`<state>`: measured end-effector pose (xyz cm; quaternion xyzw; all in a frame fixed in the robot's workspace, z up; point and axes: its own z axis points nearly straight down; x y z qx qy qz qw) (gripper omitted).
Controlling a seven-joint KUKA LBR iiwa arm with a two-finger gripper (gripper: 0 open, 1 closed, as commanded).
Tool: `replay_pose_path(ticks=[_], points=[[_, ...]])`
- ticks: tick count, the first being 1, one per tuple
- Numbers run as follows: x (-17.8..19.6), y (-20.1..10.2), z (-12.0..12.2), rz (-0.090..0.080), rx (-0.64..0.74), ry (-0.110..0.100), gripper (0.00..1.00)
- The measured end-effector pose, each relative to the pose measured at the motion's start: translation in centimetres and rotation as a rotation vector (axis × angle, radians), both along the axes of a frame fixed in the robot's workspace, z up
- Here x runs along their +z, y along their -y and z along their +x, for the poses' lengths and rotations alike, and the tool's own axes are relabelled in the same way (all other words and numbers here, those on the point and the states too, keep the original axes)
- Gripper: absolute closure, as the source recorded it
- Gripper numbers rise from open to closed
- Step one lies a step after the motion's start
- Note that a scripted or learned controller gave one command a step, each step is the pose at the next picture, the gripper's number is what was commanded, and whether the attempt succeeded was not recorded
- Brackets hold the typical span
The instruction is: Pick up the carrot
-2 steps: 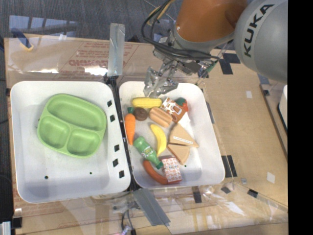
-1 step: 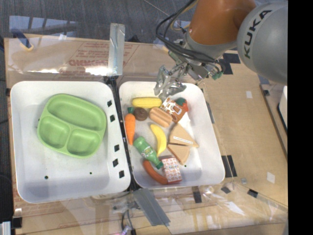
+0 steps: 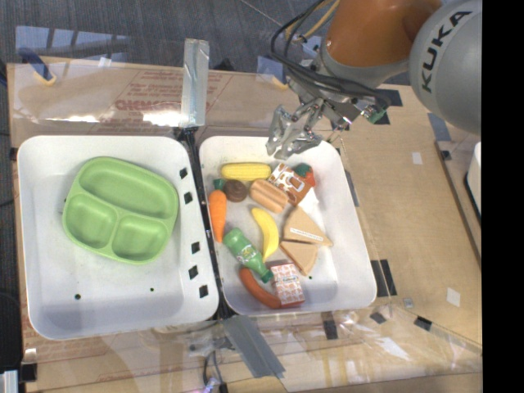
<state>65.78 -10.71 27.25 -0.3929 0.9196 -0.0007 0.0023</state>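
Observation:
The carrot [image 3: 218, 214] is orange with a green stub at its top end and lies lengthwise along the left wall of the right bin [image 3: 354, 244]. My gripper [image 3: 286, 140] hangs above the bin's back edge, up and to the right of the carrot and well apart from it. Its metal fingers [image 3: 278, 134] point down, spread apart, with nothing between them.
Around the carrot lie a yellow corn cob [image 3: 246, 171], a brown round piece [image 3: 236, 191], a hot dog [image 3: 272, 195], a banana [image 3: 265, 230], a green bottle [image 3: 247, 255], sandwich wedges [image 3: 304, 244] and a red sausage [image 3: 257, 288]. The left bin holds a green divided plate [image 3: 120, 210].

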Motion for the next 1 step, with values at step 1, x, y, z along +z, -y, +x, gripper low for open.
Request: replay_pose_path(ticks=[1], points=[[1.23, 0.98, 0.01, 0.0, -0.082, 0.001, 1.0]])
